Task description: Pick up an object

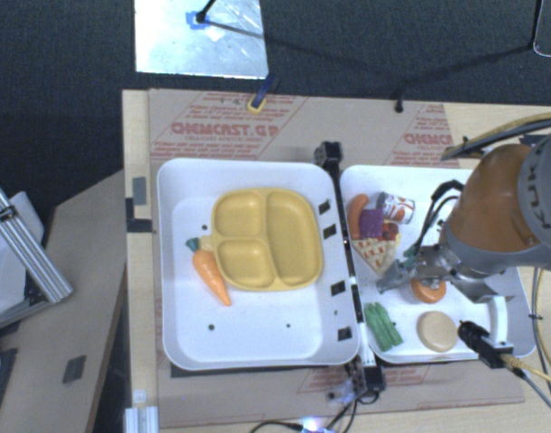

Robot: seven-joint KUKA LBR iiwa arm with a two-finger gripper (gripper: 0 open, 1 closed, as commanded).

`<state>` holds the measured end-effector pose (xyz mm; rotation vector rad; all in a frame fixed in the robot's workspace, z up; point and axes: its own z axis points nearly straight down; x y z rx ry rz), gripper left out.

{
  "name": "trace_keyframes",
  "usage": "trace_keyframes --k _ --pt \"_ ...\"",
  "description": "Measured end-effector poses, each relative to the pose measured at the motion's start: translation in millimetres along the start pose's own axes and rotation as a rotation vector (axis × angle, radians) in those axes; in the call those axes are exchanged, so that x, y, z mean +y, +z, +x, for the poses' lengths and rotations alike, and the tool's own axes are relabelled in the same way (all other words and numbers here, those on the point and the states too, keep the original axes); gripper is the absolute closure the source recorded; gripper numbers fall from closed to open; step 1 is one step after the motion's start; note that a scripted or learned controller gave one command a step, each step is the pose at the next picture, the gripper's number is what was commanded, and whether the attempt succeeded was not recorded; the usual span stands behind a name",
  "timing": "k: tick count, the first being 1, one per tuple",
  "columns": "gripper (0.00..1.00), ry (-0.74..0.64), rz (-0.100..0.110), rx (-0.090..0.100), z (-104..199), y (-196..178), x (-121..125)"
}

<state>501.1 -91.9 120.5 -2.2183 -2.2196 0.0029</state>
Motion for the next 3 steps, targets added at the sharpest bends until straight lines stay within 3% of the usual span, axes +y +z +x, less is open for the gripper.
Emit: trace_keyframes --k 1,2,3 --pt "0.00 -0.001 -0.009 0.001 1 31 3" --pt "1.00 0.003 -0.027 -0.014 -5 18 6" --pt "1.00 -0.004 -0.008 -0.002 2 -39 0"
